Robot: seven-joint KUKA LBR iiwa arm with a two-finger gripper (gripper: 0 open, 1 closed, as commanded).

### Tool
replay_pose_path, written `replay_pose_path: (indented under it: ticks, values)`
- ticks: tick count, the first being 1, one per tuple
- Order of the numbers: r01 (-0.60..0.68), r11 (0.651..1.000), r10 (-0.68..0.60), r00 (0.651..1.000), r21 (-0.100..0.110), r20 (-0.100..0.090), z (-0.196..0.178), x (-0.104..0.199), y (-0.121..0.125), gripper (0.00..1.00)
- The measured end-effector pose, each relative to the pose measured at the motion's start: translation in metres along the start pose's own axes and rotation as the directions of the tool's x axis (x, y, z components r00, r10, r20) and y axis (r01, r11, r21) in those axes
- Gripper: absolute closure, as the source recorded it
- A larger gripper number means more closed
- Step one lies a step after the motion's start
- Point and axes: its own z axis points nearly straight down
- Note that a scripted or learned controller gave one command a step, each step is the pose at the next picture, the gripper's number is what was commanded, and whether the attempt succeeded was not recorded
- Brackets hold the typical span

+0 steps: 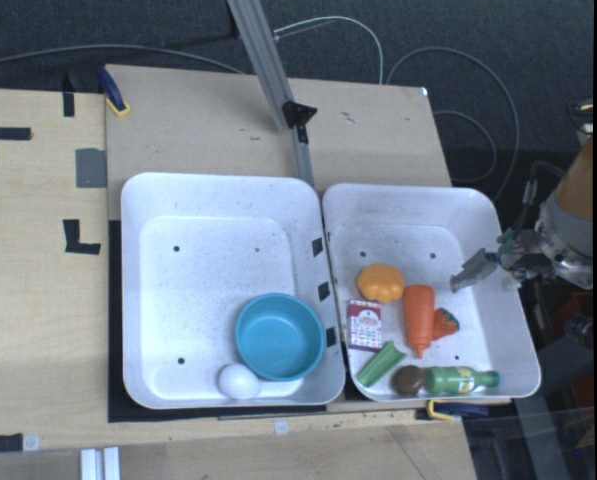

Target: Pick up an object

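Note:
My gripper (475, 268) hangs over the right side of the right bin (403, 203), with nothing seen between its fingers. To its left in that bin lie an orange round fruit (380, 281), an orange carrot (418, 317) and a small red piece (444, 321) beside the carrot. A red-and-white small box (364, 324) lies left of the carrot. Along the bin's front edge sit a green vegetable (379, 365), a brown round item (409, 379) and a green bottle (459, 379). The left bin (178, 208) holds a blue bowl (278, 335) and a white ball (239, 380).
A grey metal pole (268, 58) slants across the bench behind the bins, ending at the seam between them. Cables (458, 88) loop on the dark floor at the back right. The arm (568, 228) enters from the right edge.

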Motion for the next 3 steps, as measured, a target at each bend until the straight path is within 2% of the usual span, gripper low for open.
replay_pose_path:
  ticks: [1, 2, 3]
  values:
    - [0.000, 1.000, 0.000, 1.000, -0.001, 0.000, 0.000, 0.000, 0.000, 0.00]
    - [-0.002, 1.000, 0.002, 1.000, 0.004, 0.000, 0.044, -0.004, -0.001, 0.00]
    - [-0.001, 1.000, 0.001, 1.000, -0.006, -0.004, 0.097, 0.001, -0.002, 0.00]
